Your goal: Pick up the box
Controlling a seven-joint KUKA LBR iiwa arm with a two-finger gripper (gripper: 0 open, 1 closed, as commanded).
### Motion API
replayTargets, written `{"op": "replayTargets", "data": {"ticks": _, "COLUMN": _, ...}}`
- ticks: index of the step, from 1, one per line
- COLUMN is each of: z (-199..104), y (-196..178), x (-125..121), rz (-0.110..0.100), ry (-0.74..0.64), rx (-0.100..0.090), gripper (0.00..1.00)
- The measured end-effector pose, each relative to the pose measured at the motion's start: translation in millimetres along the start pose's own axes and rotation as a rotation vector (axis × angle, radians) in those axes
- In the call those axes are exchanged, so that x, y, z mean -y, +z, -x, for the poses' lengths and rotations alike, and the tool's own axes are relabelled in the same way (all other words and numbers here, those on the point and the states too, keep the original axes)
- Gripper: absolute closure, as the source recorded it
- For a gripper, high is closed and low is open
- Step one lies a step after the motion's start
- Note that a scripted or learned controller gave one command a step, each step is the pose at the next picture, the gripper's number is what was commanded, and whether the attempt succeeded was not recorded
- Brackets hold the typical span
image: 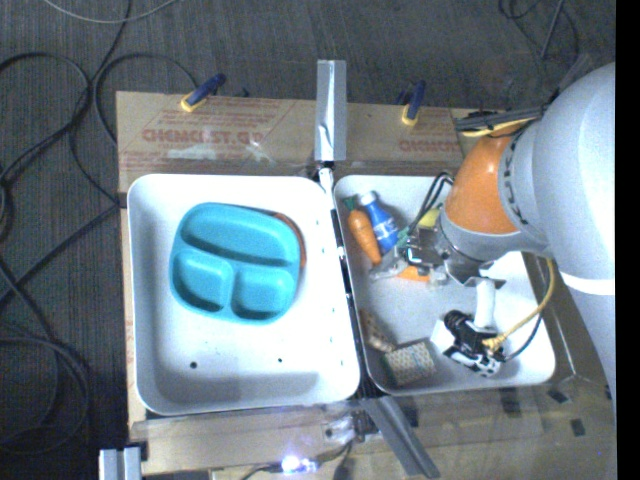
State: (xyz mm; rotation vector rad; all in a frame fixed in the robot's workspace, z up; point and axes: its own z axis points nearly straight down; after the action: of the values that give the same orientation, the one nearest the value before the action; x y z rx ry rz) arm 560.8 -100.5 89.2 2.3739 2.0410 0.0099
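The box (408, 361) is a small grey-brown block with a speckled top, lying near the front edge of the right bin (535, 368). My gripper (412, 260) hangs over the middle of that bin, well behind the box and apart from it. It is low beside an orange carrot-shaped piece (364, 236) and a blue bottle (382, 220). The grey wrist and orange band (480, 190) hide part of the bin's back right.
A blue compartment tray (238, 260) lies in the left bin (150, 368). A small brown object (375, 330) sits just behind the box. A black fitting with a yellow cable (470, 345) hangs to the box's right. The divider wall (345, 288) runs between the bins.
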Motion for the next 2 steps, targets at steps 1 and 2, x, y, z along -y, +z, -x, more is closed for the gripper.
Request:
{"op": "replayTargets", "data": {"ticks": 1, "z": 39.8, "y": -58.4, "x": 72.2, "rz": -0.017, "ry": -0.087, "rx": -0.002, "gripper": 0.00}}
{"op": "replayTargets", "data": {"ticks": 2, "z": 17.2, "y": -0.7, "x": 73.0, "rz": -0.005, "ry": -0.115, "rx": -0.001, "gripper": 0.00}}
